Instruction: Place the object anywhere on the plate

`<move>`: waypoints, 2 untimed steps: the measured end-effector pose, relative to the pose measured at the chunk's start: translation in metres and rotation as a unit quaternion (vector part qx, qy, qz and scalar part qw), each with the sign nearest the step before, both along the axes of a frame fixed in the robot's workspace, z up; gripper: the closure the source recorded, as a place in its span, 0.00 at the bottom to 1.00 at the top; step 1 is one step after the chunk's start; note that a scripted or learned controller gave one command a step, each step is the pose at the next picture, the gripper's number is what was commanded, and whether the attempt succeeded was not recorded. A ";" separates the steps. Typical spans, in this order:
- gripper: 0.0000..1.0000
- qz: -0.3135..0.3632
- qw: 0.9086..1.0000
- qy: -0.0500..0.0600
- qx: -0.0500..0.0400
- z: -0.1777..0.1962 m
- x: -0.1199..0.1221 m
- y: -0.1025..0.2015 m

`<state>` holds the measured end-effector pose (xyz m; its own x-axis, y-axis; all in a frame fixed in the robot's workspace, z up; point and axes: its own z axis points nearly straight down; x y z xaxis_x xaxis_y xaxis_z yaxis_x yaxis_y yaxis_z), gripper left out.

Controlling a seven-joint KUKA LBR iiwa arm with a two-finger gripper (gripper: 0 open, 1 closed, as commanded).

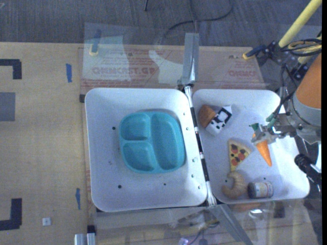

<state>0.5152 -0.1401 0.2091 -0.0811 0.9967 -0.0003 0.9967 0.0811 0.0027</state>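
Hovering low over the right bin (286,98), the claw (261,132) sits at the green top of a toy carrot (264,151); whether it is released, clenched or already gripping that carrot I cannot tell, since the fingertips blur into the carrot's stalk end. The carrot looks like the chosen object, because the claw is lined up right on it.

Far to the claw's left, a teal divided plate (152,141) lies in the middle of the left bin (102,111), a clear target for a drop. Nearer on the left are a brown bread-like piece (206,115) touching a black-and-white block (221,118). Below and left of the claw lies a pizza slice (237,153), then a tan croissant-like toy (233,185) and a small can (260,189) lying almost straight beneath. These toys are scattered loosely, apart enough for single picks.
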 end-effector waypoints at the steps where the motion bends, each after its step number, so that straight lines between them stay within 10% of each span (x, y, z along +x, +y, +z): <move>1: 1.00 0.000 1.000 0.001 0.000 -0.025 0.052 0.062; 2: 1.00 -0.008 1.000 0.001 0.000 -0.024 0.088 0.123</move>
